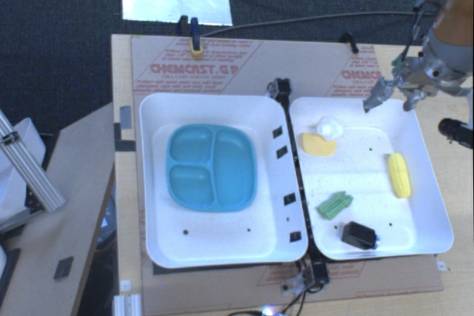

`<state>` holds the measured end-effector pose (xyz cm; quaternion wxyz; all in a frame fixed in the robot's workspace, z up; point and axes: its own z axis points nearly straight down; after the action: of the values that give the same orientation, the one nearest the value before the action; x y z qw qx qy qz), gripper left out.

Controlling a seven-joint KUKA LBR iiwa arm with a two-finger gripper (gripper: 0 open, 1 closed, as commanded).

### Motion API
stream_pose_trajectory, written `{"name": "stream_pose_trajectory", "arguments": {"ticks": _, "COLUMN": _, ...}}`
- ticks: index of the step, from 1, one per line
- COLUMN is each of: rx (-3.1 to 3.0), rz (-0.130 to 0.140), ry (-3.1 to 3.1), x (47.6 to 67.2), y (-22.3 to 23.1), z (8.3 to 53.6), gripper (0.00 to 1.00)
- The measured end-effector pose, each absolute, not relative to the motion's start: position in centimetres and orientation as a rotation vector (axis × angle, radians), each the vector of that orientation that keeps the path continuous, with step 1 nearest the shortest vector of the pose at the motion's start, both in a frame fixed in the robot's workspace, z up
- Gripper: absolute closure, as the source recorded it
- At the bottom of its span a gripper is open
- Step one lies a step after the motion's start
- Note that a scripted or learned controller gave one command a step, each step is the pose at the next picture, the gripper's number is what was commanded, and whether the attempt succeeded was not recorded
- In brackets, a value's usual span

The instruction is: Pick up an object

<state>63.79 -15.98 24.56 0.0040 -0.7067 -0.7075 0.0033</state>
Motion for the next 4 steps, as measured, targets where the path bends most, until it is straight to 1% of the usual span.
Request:
{"name": "stream_pose_trajectory", "arguments": {"ticks": 1, "rx": -2.219, "rz": -0.002, "ry": -2.227, "x": 64.0, "y": -15.9, "z": 25.4, "gripper": 0.0}}
{"name": "stream_pose_trajectory", "arguments": {"ticks": 2, "rx": -2.215, "rz": 0.0, "ry": -2.229, "x": 64.6, "y": -15.1, "z": 20.0, "gripper": 0.0}}
{"name": "stream_pose_trajectory", "arguments": {"ticks": 4, "rx": -2.22, "rz": 0.0, "ry": -2.225, "x": 65.3, "y": -15.5, "z": 11.9, "gripper": 0.0}}
